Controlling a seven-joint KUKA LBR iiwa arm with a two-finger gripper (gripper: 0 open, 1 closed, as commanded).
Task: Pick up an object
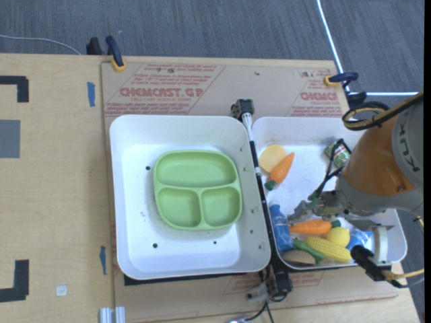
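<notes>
Reaching in from the right, the grey arm (387, 157) with its orange band hangs low over the right bin (397, 244), and the jaws (316, 206) sit just above the heap of toy food at that bin's near end. Whether the jaws stand open or closed cannot be told, since the wrist and its cables cover them, and nothing can be seen held between them. Right under the jaws, and touching the heap around it, lies an orange carrot (310, 227) on its side. Just nearer than the jaws and a little to their right rests a yellow corn cob (331, 249) with green husk, and a small yellow piece (339, 235) sits against it. Left of the jaws, against the bin's left wall, a blue object (279, 225) stands out. Farther than the jaws and to their left lie a second carrot (282, 167), tilted, and a pale yellow round piece (271, 157) touching it. Well to the left of the jaws, the left bin (128, 200) holds a green divided plate (198, 189) lying flat in its middle. Both bins rest on a cardboard sheet (168, 86) on the wooden bench (47, 180).
</notes>
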